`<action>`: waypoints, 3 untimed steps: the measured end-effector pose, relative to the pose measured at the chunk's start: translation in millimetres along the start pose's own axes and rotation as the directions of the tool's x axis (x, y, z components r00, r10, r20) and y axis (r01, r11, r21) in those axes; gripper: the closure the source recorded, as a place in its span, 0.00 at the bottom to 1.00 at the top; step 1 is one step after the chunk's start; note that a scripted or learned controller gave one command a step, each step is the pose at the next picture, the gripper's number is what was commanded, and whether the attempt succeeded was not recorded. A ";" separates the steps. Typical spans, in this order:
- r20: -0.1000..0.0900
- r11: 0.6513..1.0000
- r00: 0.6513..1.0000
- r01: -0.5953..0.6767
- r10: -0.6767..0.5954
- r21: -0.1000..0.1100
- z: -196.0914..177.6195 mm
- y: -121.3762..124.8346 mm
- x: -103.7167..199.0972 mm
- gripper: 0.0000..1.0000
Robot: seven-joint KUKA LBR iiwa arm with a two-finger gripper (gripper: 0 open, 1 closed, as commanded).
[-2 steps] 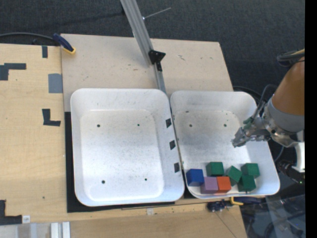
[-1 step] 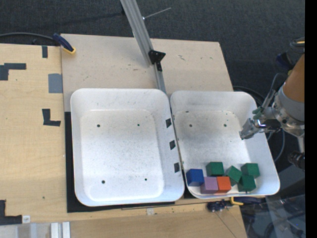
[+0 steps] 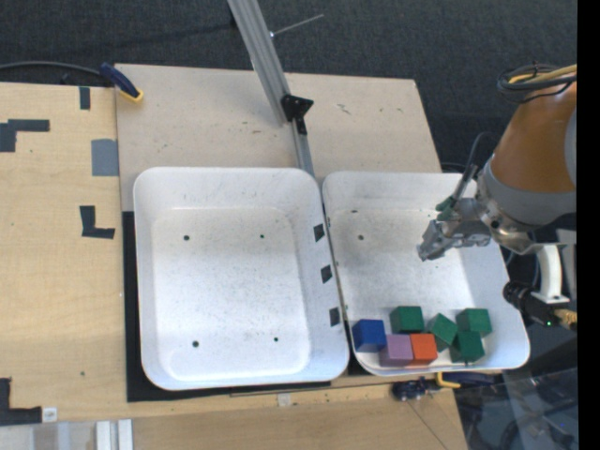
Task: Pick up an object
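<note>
Several small blocks lie along the near edge of the right bin (image 3: 394, 195): a blue block (image 3: 369, 333), a purple block (image 3: 400, 348), an orange block (image 3: 424, 347) and green blocks (image 3: 407, 319) (image 3: 442, 328) (image 3: 474, 322) (image 3: 468, 346). My gripper (image 3: 434, 245) hangs over the right bin's middle right, farther from the camera than the blocks and apart from them. Nothing shows between its fingers.
The left bin (image 3: 230, 275) sits beside the right one, with small black clips on the shared rim. A slanted metal rail (image 3: 262, 50) runs down from the top to a black bracket (image 3: 296, 107). A blue-and-yellow clamp (image 3: 122, 81) lies at the bench's far left.
</note>
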State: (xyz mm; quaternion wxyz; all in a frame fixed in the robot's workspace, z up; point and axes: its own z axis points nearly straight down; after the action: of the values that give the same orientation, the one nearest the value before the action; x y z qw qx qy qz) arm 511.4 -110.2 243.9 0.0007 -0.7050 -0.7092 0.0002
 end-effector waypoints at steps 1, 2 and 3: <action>0.000 1.000 1.000 0.000 0.000 -0.001 4.4 30.3 42.2 1.00; -0.001 1.000 1.000 0.001 -0.001 -0.001 0.5 57.9 88.5 1.00; 0.000 1.000 1.000 0.000 0.000 0.001 15.2 73.4 139.6 1.00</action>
State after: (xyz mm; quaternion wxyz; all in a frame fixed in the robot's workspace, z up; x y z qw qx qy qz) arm 583.9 29.8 228.7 0.0010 -0.7049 -0.7093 0.0006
